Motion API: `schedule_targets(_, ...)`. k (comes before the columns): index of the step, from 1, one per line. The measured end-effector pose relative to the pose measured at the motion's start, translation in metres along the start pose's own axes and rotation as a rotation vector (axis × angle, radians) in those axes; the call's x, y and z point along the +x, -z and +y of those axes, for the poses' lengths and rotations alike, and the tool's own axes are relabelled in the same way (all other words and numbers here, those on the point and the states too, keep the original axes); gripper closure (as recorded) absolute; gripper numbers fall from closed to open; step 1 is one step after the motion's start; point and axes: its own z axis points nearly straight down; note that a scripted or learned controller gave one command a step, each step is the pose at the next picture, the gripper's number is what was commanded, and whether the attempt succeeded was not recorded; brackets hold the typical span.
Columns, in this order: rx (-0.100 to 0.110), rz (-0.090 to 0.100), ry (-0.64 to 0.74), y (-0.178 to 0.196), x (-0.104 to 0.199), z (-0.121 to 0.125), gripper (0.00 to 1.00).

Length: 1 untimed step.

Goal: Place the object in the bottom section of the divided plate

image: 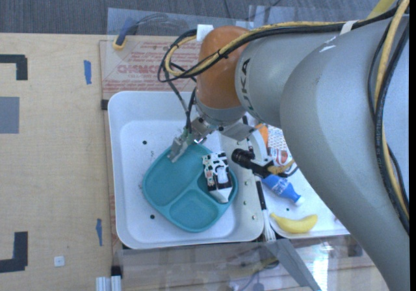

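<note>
Object (217, 173): a small black-and-white item, irregular in outline, lying in the right section of the plate, against the plate's right rim; what it is cannot be told.
Handling (judged): probably light and rigid, with hard plastic-like faces that may slip; its uneven shape suggests a pinch across its narrow middle rather than its ends.
Plate (170, 187): teal, smooth, matte, rounded-triangular, with raised ridges dividing it into three shallow sections; the bottom section lies nearest the view's lower edge and holds nothing.
Tool (183, 142): metallic grey, slender, tip over the plate's upper rim, apart from the object; whether it is spread or pressed together cannot be told, and nothing is seen pinched in it.
Arm (312, 88): grey, smooth casing with an orange band, yellow and black cables looped above.
Left bin (127, 153): white, shallow, rounded corners, carrying the plate.
Right bin (305, 208): white, holding a yellow banana (294, 223), a blue bottle (281, 187) and a printed packet (278, 147).
Counter (52, 153): pale wood grain with blue tape marks.
</note>
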Motion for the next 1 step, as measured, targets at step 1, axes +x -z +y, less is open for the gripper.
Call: schedule_targets(1,-0.001,0.0,0.0,0.0,0.0002,0.0003,0.0)
